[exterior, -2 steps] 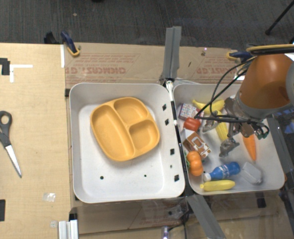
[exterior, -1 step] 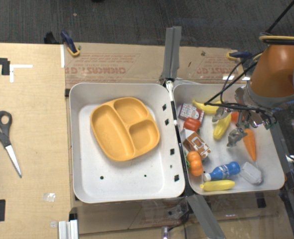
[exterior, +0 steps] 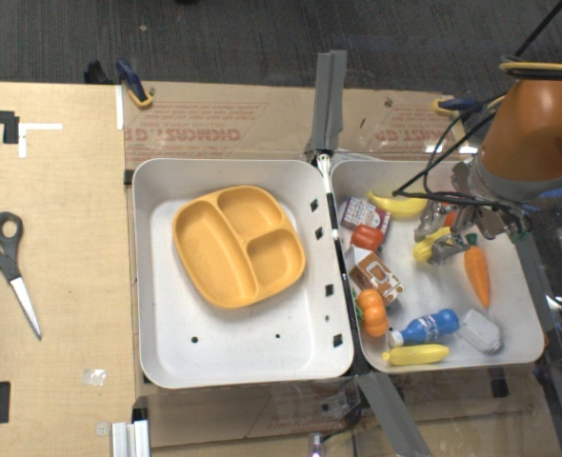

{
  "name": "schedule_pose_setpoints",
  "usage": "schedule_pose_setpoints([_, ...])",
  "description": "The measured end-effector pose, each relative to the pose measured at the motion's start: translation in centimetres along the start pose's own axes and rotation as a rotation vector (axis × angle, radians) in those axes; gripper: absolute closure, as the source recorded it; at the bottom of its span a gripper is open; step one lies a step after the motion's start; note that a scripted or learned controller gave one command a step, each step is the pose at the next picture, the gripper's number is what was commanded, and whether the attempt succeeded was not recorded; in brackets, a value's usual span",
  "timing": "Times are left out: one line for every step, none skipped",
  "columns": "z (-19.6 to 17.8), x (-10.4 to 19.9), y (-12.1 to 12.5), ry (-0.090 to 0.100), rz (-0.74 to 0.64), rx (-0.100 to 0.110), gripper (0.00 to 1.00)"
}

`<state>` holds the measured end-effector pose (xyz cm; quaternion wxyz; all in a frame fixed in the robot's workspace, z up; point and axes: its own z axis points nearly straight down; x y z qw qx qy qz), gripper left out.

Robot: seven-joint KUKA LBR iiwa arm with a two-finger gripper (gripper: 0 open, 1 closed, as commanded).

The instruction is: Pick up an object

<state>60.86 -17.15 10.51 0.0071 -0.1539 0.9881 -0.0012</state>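
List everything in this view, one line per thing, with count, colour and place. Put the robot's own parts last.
Bins: 2, white, side by side on the bench.
Divided plate: 1, orange-yellow, in the left bin.
Banana: 1, yellow, top of the right bin.
Carrot: 1, orange, right side of the right bin.
Bottle: 1, blue and white, lower right bin.
Yellow oblong piece: 1, front edge of the right bin.
Small cartons: 2, one red and white, one brown, along the right bin's left wall.
Scissors: 1, grey, on the bench at far left.
Arm: 1, grey with orange band, over the right bin.
Gripper: 1, just above the carrot.
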Motion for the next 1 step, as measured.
schedule_pose_setpoints([-15.03,-0.66,5.72,0.008,-0.055,-0.004,1.00])
